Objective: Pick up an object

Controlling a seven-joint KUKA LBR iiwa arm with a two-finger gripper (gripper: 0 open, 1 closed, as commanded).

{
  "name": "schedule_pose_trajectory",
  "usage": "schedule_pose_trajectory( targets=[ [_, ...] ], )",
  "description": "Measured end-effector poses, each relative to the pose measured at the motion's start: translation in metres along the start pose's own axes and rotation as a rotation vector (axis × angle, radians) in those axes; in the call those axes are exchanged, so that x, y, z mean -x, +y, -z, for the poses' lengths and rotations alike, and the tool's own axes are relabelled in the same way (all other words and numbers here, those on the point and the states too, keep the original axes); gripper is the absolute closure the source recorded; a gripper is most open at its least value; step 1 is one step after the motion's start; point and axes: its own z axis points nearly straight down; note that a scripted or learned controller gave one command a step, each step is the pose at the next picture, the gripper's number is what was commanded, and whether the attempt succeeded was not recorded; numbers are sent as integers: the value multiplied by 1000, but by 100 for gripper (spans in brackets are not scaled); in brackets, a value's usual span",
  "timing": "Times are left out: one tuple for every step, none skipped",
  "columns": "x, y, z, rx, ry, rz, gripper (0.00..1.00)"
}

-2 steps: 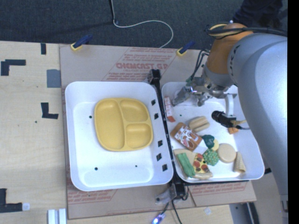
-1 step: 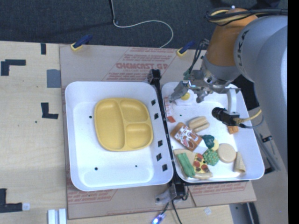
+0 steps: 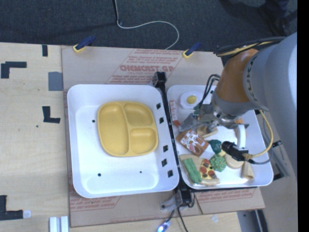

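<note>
1. Reaching into the right bin from the right side of the camera view. By judgement the approach step of the pick, with nothing seen raised off the bin floor.
2. Hangs with the jaws low over the upper middle of that bin, just above a brown printed toy piece and just below a white fried-egg toy. Jaws spread or pressed together: cannot tell, hidden from above by the wrist.
3. Likely pick candidates, all lying loose in the right bin:
   - the brown printed toy piece, nearest the jaws;
   - toward the near edge, a green strip, a pizza slice and a broccoli floret;
   - a pale wedge by the near right corner.
4. Next move, as a judgement: calls for a short straight drop onto one piece, centred on it without catching neighbours. Risks a muddled grasp among crowded, touching toys, with little to pinch on the flat pieces.
5. Pose: arm bent over the bin's far right corner, orange band above the wrist, wrist pointing down and toward the bins' shared wall.
6. Well apart from the jaws: the left bin on the bench, with a yellow divided plate in it.
</note>
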Motion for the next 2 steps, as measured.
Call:
schedule_pose_trajectory(
  targets=[
    [0,1,-21,12,-3,3,0],
    [59,-49,-19,18,-2,2,0]
  ],
)
